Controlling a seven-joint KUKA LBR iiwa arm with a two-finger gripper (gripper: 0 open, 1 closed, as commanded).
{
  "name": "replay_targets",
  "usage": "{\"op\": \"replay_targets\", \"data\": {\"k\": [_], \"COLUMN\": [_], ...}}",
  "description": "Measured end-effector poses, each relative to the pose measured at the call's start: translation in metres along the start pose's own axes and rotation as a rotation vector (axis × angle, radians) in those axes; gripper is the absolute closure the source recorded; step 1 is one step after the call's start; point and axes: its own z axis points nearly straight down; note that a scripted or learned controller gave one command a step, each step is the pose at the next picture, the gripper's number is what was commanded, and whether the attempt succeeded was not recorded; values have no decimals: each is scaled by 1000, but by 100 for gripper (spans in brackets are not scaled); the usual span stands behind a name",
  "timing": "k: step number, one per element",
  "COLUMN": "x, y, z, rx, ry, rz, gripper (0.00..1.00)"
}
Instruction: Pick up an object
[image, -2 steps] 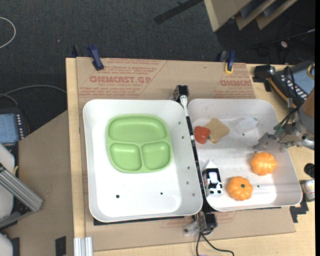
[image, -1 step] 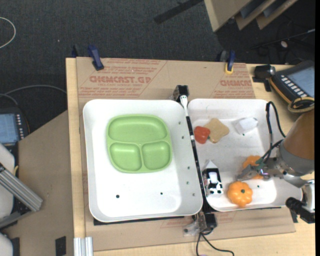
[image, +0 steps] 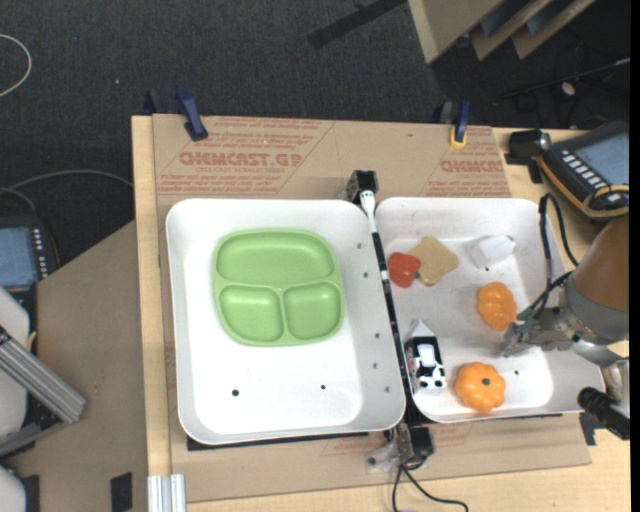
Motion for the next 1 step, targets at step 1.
{"op": "replay_targets", "data": {"k": [1], "x": [-9], "y": [13], "z": [11], "rx": [0], "ry": [0], "rz": [-2], "gripper": [100]}}
